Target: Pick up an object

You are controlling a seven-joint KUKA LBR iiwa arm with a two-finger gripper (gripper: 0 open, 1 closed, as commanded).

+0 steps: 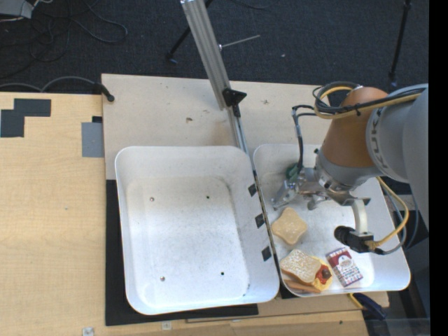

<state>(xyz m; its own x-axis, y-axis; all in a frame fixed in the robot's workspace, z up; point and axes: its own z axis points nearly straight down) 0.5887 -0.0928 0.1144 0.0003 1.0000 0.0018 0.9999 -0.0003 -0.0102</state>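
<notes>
In the right bin [392, 275] my gripper [288, 190] hangs low near the bin's left wall, just above and beside a tan bread-like piece [289, 225]. A small green object [292, 169] lies partly hidden right behind the gripper. Toward the bin's front lie a toy sandwich [304, 268] and a small red and white box [344, 267]. The grey wrist with its orange band [344, 138] covers the middle of the bin.
The left bin [182, 222] sits beside the right one, with black clips along the shared wall [256, 205]. A slanted aluminium bar [210, 54] rises behind the bins. Cables loop around the wrist.
</notes>
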